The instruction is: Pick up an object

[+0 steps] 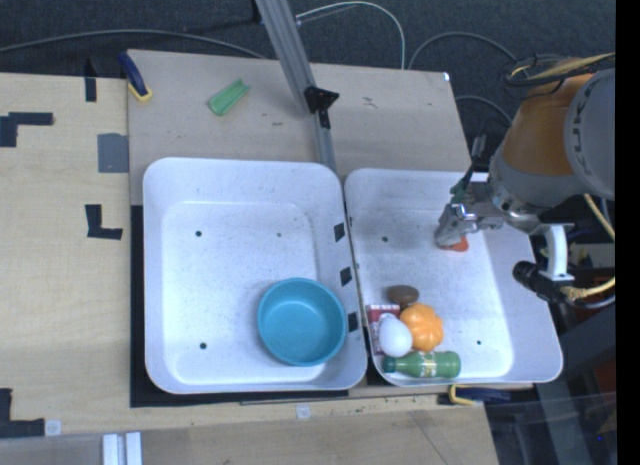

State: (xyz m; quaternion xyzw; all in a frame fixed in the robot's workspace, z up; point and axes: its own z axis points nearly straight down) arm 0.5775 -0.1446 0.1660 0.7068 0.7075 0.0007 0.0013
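So we're looking down on two white bins side by side. The left bin has a blue bowl sitting near its lower right corner, rim up.

The right bin is where the action is. The arm comes in from the right, and its gripper hangs low over the upper middle of that bin. Right under the tip we see a small orange-red thing peeking out. It's touching or just below the gripper, but it's too small and too covered for us to say which way it points or whether it even has a long axis. We can't tell how the pincer is set either, or whether it actually has that bit in its grasp.

The rest of the stuff is bunched at the bin's lower left corner, well apart from the gripper: a brown oval piece, an orange round fruit just below it, a white egg-like thing touching the fruit's left side, and a green bottle lying flat. The bottle's long axis runs left to right along the bin's lower wall, narrow end pointing left.

Up on the bench behind the bins we spot a green block lying at a slant.
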